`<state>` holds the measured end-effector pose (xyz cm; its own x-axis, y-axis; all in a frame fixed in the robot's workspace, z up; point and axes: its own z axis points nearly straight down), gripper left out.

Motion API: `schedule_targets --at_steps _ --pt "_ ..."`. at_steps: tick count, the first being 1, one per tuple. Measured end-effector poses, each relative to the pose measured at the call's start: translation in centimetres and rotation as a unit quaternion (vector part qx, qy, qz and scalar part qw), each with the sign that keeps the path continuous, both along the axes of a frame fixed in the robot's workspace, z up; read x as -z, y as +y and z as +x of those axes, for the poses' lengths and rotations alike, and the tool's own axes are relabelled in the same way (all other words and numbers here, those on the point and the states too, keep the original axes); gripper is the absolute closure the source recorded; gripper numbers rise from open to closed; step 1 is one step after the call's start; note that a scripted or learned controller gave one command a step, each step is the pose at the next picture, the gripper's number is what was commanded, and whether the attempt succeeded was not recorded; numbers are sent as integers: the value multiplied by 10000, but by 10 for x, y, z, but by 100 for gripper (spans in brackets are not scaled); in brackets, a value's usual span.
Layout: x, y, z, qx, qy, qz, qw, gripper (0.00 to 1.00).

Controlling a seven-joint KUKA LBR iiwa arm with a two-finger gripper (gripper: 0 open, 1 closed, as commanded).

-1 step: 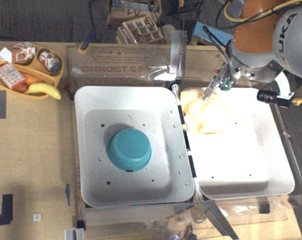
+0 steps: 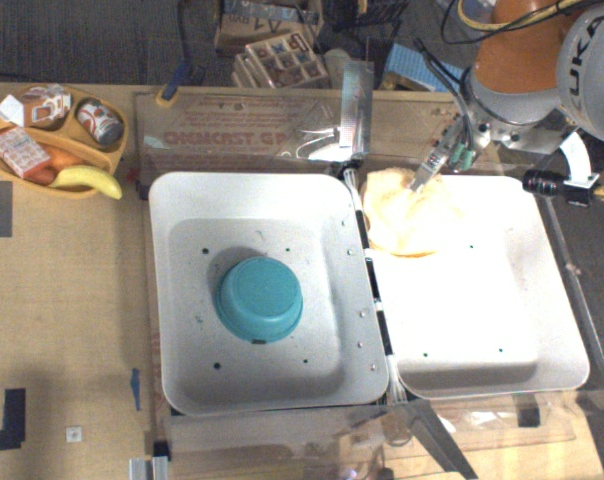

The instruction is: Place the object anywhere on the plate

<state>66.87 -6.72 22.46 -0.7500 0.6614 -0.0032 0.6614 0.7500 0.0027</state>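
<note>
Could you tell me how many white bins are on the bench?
2: the left bin holds a teal bowl; the right bin holds a yellow plate in its far left corner.

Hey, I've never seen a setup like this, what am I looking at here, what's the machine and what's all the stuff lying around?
This is one picture from a camera fixed above a workbench, looking down at a slant. The grey and orange machine at the upper right is a robot arm. Its gripper, the small two-finger tool at its end, is over the far left corner of the right bin, at a pale yellow plate that looks washed out by glare. Whether the gripper holds anything is too small to tell.

Two shallow white bins sit side by side. In the left bin lies a teal bowl, turned upside down as far as I can tell. Off to the far left, on the bench, is a tray of toy food with a banana.
</note>
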Motion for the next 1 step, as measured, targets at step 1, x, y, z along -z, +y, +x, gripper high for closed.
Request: schedule_targets --at_steps 1 --pt "-8 44 -12 -1987 16 0 9801 100"
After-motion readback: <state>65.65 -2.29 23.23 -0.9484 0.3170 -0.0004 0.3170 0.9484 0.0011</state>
